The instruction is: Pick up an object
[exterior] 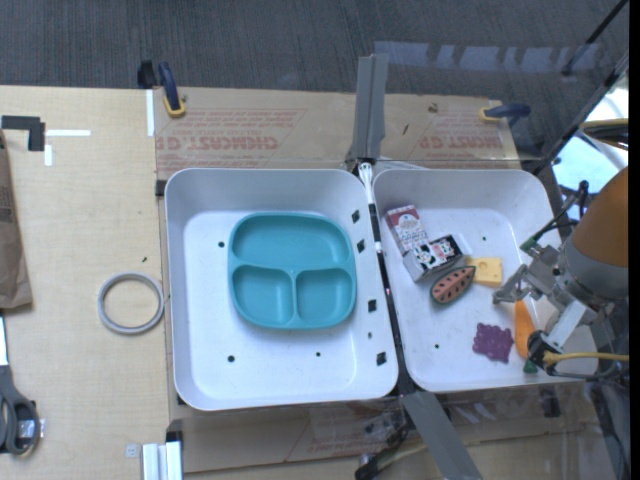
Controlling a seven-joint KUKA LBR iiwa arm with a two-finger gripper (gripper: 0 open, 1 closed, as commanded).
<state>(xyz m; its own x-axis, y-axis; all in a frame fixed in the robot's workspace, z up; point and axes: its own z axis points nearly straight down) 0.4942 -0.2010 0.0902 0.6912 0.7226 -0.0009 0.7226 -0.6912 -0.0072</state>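
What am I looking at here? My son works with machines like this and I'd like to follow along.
One camera, fixed above a bench, looks down at a slant. Two shallow white bins sit side by side. The left bin holds a teal divided plate. The right bin holds small items: a red-and-white carton, a black-and-white packet, a yellow cheese wedge, a brown oval toy, purple grapes and an orange piece. The robot arm reaches in from the right; its gripper hangs over the right bin's edge. Whether it holds anything is unclear.
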